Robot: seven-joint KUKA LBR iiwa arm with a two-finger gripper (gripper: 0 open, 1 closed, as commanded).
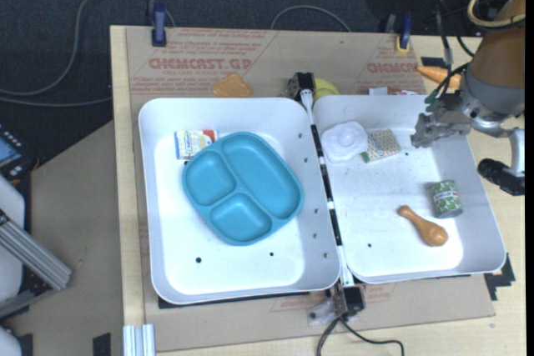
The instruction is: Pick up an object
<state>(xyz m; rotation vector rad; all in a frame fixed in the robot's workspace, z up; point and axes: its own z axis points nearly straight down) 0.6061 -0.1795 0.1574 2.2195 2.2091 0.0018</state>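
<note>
A cardboard-topped bench (250, 54) bears two white bins. The gripper (424, 132) is poised over the right bin (392, 258); its grip cannot be told. A miss is risked, the nearest patterned packet (382, 144) lying flat.

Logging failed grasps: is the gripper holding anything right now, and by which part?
Nothing shows between the fingers of the gripper; it hovers over the right bin, beside the patterned packet.

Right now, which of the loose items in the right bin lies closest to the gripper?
The speckled flat packet, just left of the gripper. The white round lid lies farther left; the green patterned can and wooden spoon-like piece lie lower.
</note>
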